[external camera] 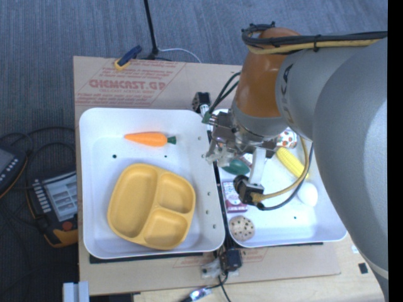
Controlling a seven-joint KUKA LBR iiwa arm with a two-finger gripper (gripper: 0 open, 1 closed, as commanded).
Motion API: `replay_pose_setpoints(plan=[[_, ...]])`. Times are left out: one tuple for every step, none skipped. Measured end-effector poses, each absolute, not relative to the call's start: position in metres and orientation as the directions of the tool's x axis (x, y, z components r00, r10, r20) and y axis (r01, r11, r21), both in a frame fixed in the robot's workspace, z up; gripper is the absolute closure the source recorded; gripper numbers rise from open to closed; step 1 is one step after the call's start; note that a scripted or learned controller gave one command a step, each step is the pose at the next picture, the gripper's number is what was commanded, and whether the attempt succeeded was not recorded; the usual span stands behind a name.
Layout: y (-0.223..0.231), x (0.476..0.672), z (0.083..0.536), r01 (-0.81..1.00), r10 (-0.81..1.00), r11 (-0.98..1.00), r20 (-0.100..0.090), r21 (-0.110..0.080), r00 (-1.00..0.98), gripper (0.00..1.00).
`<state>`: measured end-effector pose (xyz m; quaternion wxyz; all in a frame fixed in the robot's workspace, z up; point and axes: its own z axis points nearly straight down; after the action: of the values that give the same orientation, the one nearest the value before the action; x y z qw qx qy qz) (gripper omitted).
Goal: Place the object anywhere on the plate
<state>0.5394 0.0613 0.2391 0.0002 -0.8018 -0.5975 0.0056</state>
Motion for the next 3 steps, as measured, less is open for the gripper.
replay_pose_setpoints(plan=[[0.125,0.518,0.281,0.921,0.921,-0.389,-0.002,-0.001,0.389,1.0],[0.123,0.518,0.28,0.92,0.92,-0.392,-0.005,-0.001,0.392,0.0],[0.082,0.542,0.282,0.803,0.803,-0.596,-0.007,-0.001,0.596,0.0]])
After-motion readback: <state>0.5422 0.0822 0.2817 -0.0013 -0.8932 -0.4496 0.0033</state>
